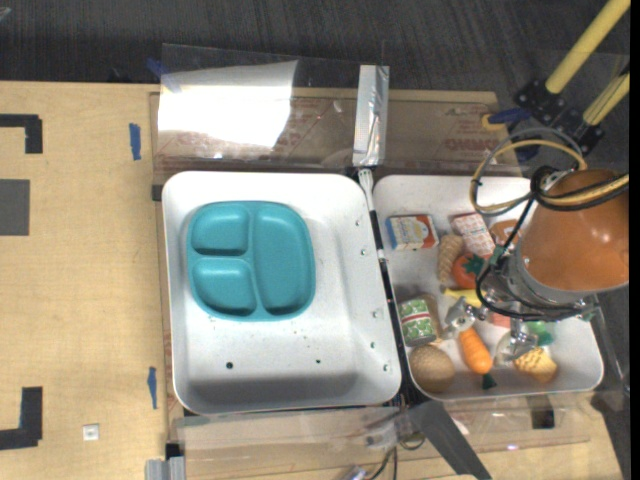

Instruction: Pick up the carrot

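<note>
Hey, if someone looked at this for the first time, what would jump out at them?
Probably the teal divided plate sitting alone in the left bin. Next, the arm's orange band looming over the right bin, which is crowded with toy food, including the carrot near its front edge.

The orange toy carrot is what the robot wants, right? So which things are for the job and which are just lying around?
For the job:
- small orange toy carrot in the right white bin
- gripper above it

Just lying around:
- teal divided plastic plate in the left white bin
- round tan potato-like toy
- small green packet
- small white carton
- yellow corn toy
</note>
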